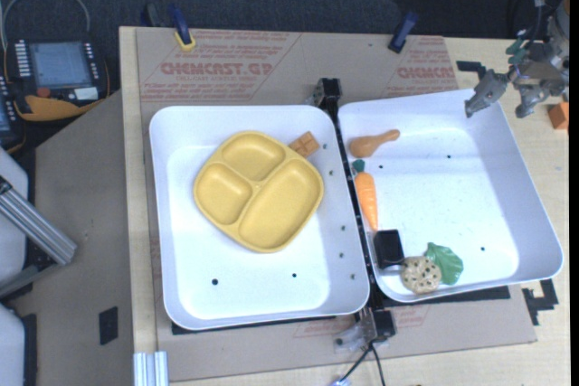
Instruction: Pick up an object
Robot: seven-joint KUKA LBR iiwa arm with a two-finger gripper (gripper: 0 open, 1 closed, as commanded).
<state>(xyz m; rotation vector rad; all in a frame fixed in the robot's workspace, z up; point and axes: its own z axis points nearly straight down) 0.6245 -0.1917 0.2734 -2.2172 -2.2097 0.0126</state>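
Right now the gripper (496, 97) hangs at the far right corner of the right bin (507, 194), over its rim, fingers spread apart w/ nothing between them. So the step in hand looks like approach: no object taken yet.

Candidates all sit along the right bin's left wall, well apart from the gripper. Taking the carrot (366, 200) as landmark: a drumstick (373, 143) lies just beyond it toward the far wall; a black block (389, 248) sits just nearer the camera; past that a cookie (420, 274) touches a green leaf (446, 261) by the near wall. Left of the carrot, across the divider, the left bin (181, 285) holds a yellow plate (260, 191) w/ a small brown block (305, 144) at its far edge.

Next move, I'd judge: travel left and toward the camera across the bin floor, then descend on one item. The drumstick is the closest.

Room: the right bin's middle and right side are bare, so plenty of approach space from there. The carrot and black block hug the left wall, so a finger on that side may hit the wall; the cookie/leaf pair crowds each other, risk of a double or glancing grab.
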